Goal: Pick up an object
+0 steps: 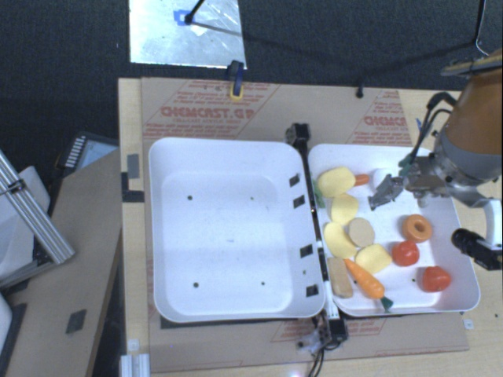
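Several toy food pieces crowd the right bin [470, 293], and that crowding is your main hazard: the jaws could wedge between neighbours or nudge a piece aside instead of seating on it. You cannot tell from this angle how far the gripper [383, 192] stands open; nothing is visibly caught in it. It hangs over the bin's upper middle, near the yellow potato-shaped piece [336, 181]. Expect smooth, rounded plastic throughout: the carrot [365, 279] is tapered and may roll, the tomatoes [405, 253] are glossy and domed, the orange ring [416, 228] is holed. The left bin [228, 226] has shallow, sloped white walls.
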`<state>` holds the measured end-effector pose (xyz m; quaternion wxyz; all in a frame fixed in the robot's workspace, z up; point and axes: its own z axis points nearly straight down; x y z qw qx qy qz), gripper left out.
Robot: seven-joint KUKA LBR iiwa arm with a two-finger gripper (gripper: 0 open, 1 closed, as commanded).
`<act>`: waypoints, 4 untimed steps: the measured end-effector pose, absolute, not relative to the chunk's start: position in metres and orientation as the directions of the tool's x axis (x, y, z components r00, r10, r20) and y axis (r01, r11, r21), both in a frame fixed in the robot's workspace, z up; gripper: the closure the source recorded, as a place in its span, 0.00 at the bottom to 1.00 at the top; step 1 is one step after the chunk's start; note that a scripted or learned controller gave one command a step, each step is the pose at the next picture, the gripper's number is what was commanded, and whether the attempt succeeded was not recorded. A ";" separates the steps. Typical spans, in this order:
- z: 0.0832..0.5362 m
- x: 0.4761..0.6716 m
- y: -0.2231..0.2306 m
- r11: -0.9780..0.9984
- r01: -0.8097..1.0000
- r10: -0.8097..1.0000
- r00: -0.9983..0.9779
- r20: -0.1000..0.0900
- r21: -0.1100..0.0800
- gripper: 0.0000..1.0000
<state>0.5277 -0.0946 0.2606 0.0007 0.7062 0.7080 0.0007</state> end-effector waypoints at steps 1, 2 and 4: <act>0.181 0.546 -0.020 0.010 1.000 1.000 -0.010 0.002 -0.002 0.00; 0.184 0.499 0.009 0.006 1.000 1.000 -0.006 0.002 -0.003 0.00; 0.184 0.496 0.045 0.012 1.000 1.000 -0.012 0.003 0.002 0.00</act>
